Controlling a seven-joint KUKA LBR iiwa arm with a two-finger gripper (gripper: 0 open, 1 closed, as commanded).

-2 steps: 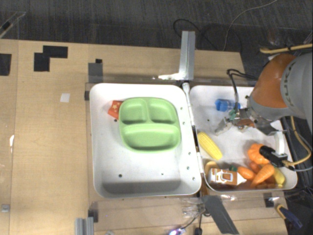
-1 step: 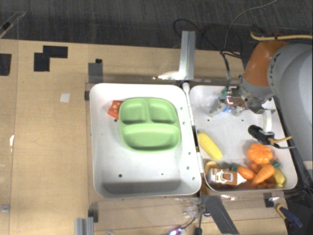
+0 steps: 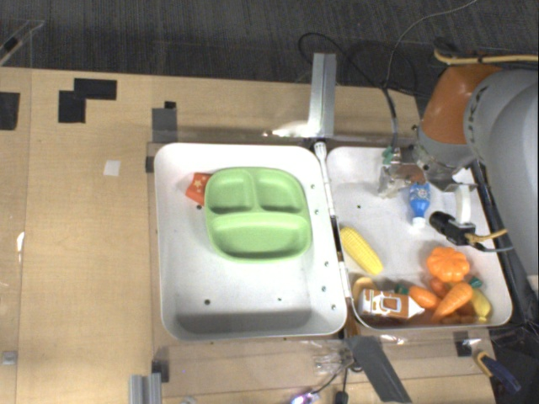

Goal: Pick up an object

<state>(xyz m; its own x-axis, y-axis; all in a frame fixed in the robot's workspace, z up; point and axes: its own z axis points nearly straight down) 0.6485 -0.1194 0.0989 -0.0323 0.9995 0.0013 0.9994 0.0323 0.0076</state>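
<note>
While the arm reaches in from the right, its grey body and orange band fill the upper right corner, bent down over the far end of the right bin. Gripper sits low at that bin's far side, just left of the wrist. Whether its fingers are apart or together cannot be told; the metal parts blur there, and nothing is seen between them.

Small blue and white bottle lies just beside the gripper, toward the near side. Its long axis runs roughly far to near, with its narrow end toward the near side. Contact with the gripper cannot be judged.

Corn lies near the bin's left wall, its long axis slanting from far left to near right. Orange pumpkin rests at the right side. Carrots lie just nearer, slanting, beside a yellow piece in the near right corner. Brown bottle lies flat along the near wall, its long axis left to right.

Left bin holds a green tray, compartments up, and a red item at the tray's far left edge.
</note>
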